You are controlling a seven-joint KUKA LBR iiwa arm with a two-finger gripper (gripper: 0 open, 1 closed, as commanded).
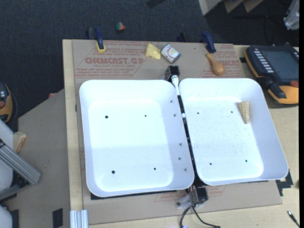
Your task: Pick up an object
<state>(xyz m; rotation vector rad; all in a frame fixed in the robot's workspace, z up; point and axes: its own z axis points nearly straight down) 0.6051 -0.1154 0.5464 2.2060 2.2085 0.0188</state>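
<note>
A small tan cone-shaped object (244, 111) lies in the right white bin (266, 141), near its far right side. The left white bin (90, 141) sits beside it, the two touching along the middle.
On the board behind the bins lie a yellow wedge (153, 52), a small grey-white block (170, 53) and an orange-brown pear-like piece (216, 65). Blue clamps (99, 38) hold the board's far edge. A black and orange pendant (275, 70) rests at the far right.
</note>
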